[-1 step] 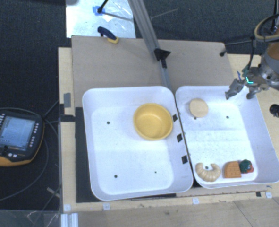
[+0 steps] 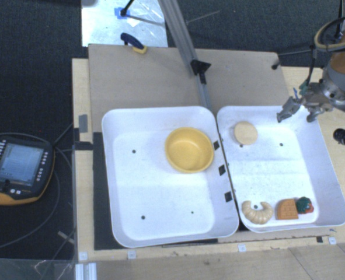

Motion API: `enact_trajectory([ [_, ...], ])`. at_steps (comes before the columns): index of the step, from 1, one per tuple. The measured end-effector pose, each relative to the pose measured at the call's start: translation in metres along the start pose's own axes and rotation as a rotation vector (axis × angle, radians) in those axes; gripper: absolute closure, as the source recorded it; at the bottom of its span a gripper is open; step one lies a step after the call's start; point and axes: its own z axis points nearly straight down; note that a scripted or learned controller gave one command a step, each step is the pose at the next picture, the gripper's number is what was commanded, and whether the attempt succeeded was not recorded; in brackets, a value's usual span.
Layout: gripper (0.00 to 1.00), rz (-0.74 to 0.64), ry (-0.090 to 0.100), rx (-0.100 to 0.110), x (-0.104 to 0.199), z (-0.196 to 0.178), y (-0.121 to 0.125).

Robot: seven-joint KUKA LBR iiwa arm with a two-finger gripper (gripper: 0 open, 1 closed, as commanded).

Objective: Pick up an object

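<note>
A yellow bowl [image 2: 189, 149] sits upright in the left bin [image 2: 125, 214], towards its upper right. In the right bin [image 2: 327, 179] a round beige bun [image 2: 246, 133] lies near the top left corner. Along that bin's front edge lie a pale croissant-shaped piece [image 2: 258, 212], an orange cracker-like square [image 2: 287, 209] and a small red and green piece [image 2: 304, 205]. My gripper [image 2: 299, 113] hangs over the right bin's far right corner, open, with nothing between its fingers. It is to the right of the bun and apart from it.
A teach pendant [image 2: 16, 168] lies on the dark floor at the left. A metal pole [image 2: 181, 34] slants across the brown board behind the bins. A blue and yellow clamp [image 2: 132, 42] sits at the board's far left edge.
</note>
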Motion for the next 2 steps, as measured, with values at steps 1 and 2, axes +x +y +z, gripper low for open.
enact_trajectory([
  [1,0.0,0.001,0.0,0.003,-0.008,0.046,-0.001],
  [2,0.0,0.0,0.001,0.003,-0.007,0.107,-0.001],
])
